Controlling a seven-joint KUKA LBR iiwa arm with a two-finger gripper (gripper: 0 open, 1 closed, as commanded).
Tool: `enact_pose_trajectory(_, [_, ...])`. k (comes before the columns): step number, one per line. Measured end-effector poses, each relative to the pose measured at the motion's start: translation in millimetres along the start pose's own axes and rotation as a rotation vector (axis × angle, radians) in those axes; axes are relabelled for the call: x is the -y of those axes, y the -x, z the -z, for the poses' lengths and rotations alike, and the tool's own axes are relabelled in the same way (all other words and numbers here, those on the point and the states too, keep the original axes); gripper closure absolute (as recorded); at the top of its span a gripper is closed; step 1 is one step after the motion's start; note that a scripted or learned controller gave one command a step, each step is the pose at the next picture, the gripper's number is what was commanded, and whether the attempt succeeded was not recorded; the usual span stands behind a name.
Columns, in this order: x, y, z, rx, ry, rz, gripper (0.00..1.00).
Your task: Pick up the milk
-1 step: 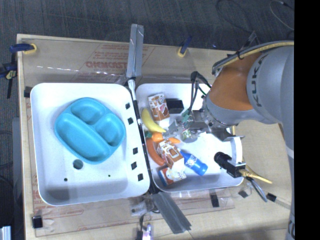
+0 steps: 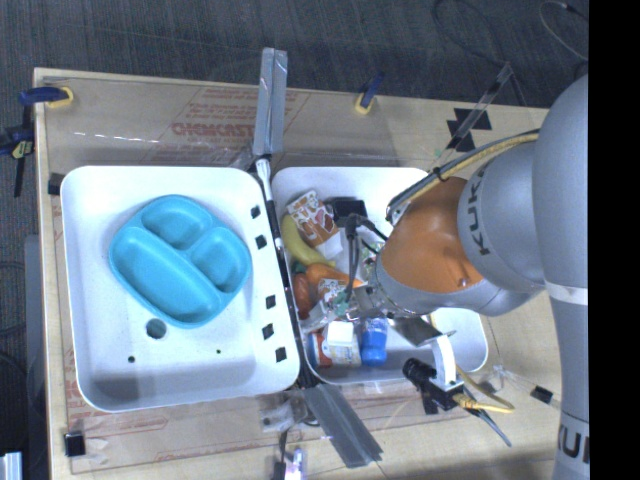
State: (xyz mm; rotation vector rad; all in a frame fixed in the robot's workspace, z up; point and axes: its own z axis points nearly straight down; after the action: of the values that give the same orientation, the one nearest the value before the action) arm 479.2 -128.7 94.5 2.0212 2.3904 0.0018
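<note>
Reaching into the right bin (image 2: 470,343), gripper (image 2: 352,308) hanging over the milk (image 2: 341,340) beside a banana (image 2: 293,243); finger state hidden, perhaps touching.

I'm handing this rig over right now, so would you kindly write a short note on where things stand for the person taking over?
Gripper: the arm reaches over the right bin, and its wrist hides the fingertips, so I cannot tell whether anything is held.
Things: the right bin holds a pile of groceries. A small brown-and-white carton, possibly the milk, lies near the bin's top left, beside a banana. A white-and-blue container sits near the front edge. The left bin holds a blue divided plate.
Done: nothing visibly lifted.
Left: confirm which item is the milk, grasp it and lift it.
</note>
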Motion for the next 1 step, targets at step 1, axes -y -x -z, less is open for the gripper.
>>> enact_pose_trajectory(1, [-1.0,-1.5,9.1,-0.001,0.0,0.008,1.0])
